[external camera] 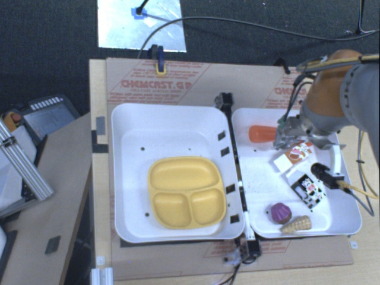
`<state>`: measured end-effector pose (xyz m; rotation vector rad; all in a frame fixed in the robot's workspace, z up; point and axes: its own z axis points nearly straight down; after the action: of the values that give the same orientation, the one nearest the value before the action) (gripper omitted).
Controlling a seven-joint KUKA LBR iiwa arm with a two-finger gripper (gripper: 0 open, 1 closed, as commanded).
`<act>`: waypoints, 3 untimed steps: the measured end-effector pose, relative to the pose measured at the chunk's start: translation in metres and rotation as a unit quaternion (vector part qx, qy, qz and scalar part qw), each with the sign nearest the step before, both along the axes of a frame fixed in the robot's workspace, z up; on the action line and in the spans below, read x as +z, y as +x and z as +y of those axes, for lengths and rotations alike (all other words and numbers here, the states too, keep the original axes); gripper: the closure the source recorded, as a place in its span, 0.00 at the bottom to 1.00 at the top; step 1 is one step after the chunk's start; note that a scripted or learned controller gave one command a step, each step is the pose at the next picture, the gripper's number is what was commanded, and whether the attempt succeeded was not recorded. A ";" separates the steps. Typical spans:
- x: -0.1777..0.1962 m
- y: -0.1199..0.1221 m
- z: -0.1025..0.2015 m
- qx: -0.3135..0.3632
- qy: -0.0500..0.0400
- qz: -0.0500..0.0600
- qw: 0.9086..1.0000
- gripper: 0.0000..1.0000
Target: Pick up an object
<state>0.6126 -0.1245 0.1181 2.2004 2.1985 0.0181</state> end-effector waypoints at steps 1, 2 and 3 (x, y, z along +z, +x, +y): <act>0.051 0.009 0.006 0.003 0.006 0.012 1.000 1.00; 0.114 0.011 0.004 0.003 0.006 0.012 1.000 1.00; 0.162 0.012 0.004 0.003 0.006 0.012 1.000 1.00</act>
<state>0.6245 -0.1205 0.2800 2.2122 2.2224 0.0059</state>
